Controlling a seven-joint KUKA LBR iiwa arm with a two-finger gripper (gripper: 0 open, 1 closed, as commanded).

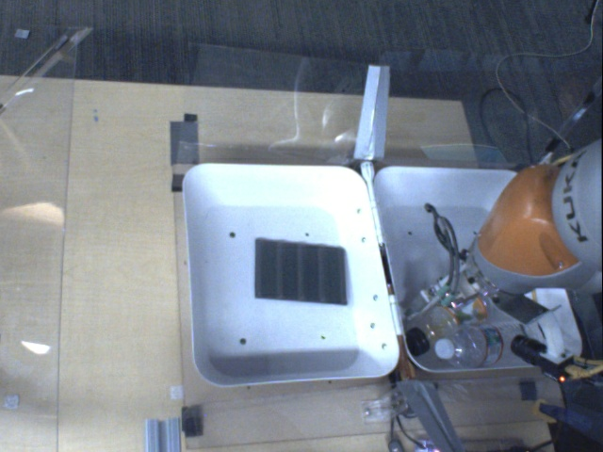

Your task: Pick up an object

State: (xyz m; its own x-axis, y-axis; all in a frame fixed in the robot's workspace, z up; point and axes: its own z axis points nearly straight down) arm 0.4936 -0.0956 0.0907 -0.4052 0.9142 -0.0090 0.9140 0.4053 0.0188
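Reaching down into the right bin [443,191], the tool [459,295] sits low among a clutter of small objects [450,332] near that bin's front left corner. We cannot tell its state: wires and the orange band of the arm [528,229] crowd the spot, and nothing is clearly in its grip. Just below it we see what looks like a clear, roundish plastic piece [468,345] with a dark cap or disc [418,345] beside it, plus a few small coloured bits too blurred to name. We judge these light and stiff; the clear piece is probably slick, so a pinch across its narrow middle would suit better than its rounded end. The left bin [203,252] holds a dark ribbed rectangular pad [301,271] lying flat at its centre, well apart from the tool. Both bins rest on the wooden worktop [104,252].
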